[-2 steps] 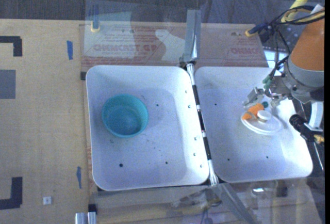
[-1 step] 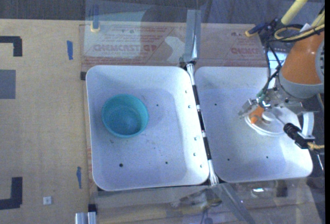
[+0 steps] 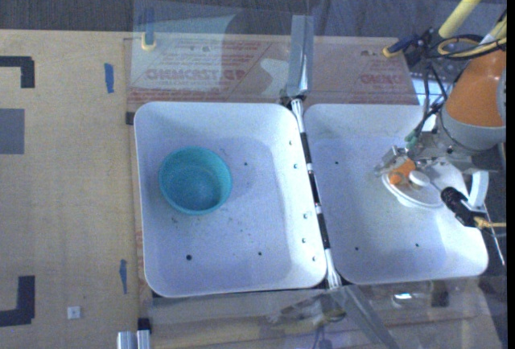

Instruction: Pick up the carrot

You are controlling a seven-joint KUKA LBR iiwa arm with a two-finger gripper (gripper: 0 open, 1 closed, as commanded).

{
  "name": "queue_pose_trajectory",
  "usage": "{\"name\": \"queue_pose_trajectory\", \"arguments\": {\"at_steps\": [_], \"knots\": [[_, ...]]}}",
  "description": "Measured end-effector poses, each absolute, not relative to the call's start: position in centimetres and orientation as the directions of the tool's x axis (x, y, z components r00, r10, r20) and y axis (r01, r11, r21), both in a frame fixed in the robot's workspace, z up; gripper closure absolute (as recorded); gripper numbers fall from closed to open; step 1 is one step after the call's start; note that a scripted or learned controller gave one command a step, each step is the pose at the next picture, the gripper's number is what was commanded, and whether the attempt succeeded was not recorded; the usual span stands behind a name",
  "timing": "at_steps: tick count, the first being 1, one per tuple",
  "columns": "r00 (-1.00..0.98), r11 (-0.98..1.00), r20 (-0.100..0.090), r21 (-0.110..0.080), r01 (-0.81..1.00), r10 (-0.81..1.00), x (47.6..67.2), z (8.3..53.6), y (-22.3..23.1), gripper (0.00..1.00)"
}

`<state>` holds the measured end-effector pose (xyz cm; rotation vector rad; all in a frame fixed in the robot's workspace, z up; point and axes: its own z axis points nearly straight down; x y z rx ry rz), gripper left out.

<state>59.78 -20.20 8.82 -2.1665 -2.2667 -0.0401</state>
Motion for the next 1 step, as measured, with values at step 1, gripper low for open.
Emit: {"name": "queue_pose_trajectory", "arguments": {"at_steps": [1], "knots": [[-0.051,0.05,0.031,0.016,0.999,0.998,59.99,9.74,-19.51,1.0]]}}
